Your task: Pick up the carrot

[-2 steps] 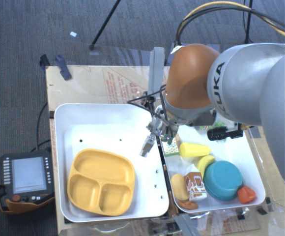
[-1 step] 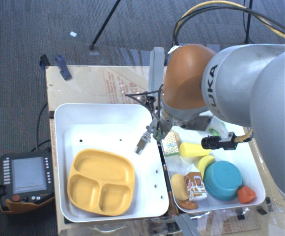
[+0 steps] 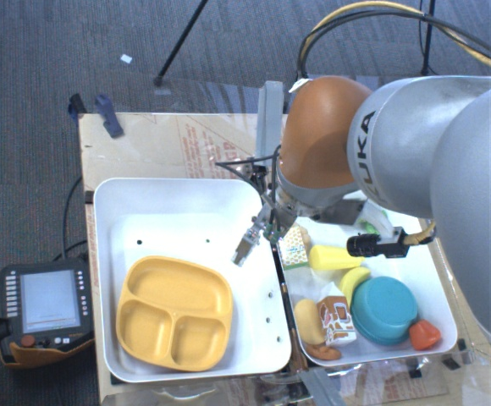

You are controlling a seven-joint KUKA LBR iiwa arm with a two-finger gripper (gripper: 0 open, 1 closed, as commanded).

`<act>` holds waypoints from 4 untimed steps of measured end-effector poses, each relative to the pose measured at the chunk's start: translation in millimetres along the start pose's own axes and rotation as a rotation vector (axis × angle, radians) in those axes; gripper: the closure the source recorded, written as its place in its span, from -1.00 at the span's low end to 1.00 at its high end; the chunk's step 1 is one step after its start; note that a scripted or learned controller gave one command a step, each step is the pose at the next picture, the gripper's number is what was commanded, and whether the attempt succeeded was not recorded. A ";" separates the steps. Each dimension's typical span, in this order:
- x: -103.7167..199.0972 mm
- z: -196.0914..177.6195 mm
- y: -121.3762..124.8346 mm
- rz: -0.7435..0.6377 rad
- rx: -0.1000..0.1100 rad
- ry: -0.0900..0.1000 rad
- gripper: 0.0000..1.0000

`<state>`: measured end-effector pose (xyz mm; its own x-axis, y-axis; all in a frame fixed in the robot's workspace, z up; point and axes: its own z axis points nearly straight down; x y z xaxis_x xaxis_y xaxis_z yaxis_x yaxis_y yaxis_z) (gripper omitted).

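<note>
Carrot [image 3: 424, 335]: right bin corner | fingers [image 3: 247, 246]: over left bin, state unclear

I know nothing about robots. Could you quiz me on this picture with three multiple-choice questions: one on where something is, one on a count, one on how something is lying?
1. Where does the pincer hang?
A. Over the left bin
B. Over the floor
C. Over a shelf

2. How many compartments does the yellow plate have?
A. Two
B. Three
C. Five

3. How does the plate lie?
A. Upside down
B. Standing on its edge
C. Flat, hollows facing up

Answers:
1 A: it hangs above the white floor of the left bin, near the edge shared with the other bin.
2 B: one long hollow and two smaller ones show.
3 C: the raised ridges and open hollows face the camera.
</note>
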<state>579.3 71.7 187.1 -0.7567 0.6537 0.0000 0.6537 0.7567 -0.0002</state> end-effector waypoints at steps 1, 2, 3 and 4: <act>22.9 57.3 32.9 -0.074 0.006 0.006 -1.00; 4.9 98.5 73.2 -0.115 0.001 0.009 -1.00; 7.0 91.7 73.5 -0.121 0.005 0.015 1.00; 39.5 94.0 33.7 -0.174 -0.010 -0.014 1.00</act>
<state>571.5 123.1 93.1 -0.8586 0.5125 -0.0145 0.5124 0.8587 0.0084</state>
